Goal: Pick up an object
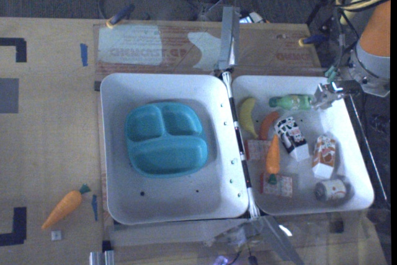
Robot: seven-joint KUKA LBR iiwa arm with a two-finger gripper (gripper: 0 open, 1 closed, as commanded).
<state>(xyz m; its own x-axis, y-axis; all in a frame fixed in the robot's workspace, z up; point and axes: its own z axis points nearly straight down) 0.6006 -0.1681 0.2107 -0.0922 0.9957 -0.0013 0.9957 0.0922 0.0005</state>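
My gripper (326,95) hangs at the upper right corner of the right bin (363,180), just right of a green bottle (289,101) lying on its side. Nothing shows held in it. Also in this bin are a yellow banana (248,116), a red-orange piece (268,123), a black-and-white cow-print carton (290,134), an orange carrot (273,156), an orange-and-white carton (324,156), a small can (330,189) and a red-and-white box (278,185).
The left bin (118,195) holds a blue divided plate (166,138). A second carrot (62,208) lies on the bench outside the bins at the lower left. A metal divider (227,40) stands behind the bins.
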